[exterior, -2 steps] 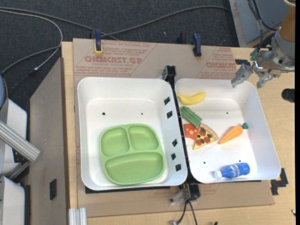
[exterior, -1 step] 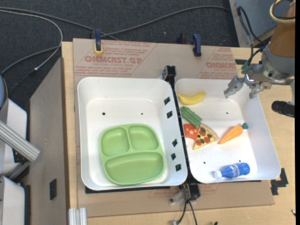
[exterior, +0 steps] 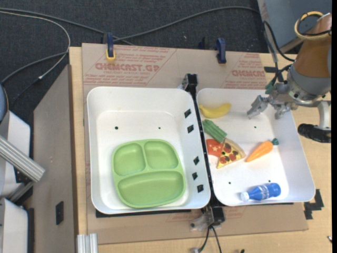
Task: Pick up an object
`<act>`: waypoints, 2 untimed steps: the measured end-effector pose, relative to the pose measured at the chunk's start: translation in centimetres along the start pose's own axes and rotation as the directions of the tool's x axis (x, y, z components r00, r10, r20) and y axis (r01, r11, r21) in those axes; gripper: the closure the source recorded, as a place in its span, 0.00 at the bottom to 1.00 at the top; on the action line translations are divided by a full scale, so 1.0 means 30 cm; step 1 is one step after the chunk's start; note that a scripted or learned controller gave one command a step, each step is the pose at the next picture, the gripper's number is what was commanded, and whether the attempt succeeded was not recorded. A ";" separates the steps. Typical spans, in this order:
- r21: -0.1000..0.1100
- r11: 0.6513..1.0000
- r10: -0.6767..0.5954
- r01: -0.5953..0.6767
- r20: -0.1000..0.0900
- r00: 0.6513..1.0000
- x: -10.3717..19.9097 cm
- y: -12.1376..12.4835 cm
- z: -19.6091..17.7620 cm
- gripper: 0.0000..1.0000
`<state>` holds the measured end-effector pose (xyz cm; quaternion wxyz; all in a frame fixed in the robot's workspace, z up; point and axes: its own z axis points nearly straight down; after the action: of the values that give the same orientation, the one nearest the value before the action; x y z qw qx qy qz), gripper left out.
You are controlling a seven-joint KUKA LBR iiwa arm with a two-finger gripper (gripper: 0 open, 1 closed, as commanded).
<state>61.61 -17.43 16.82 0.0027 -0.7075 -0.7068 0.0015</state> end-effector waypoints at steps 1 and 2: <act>0.002 1.000 -0.001 0.001 -0.001 1.000 0.004 -0.006 0.212 0.00; -0.008 1.000 -0.001 0.001 0.001 1.000 0.004 0.003 0.159 1.00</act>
<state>61.66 -17.31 12.05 -0.0005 -0.7070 -0.7072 -0.0009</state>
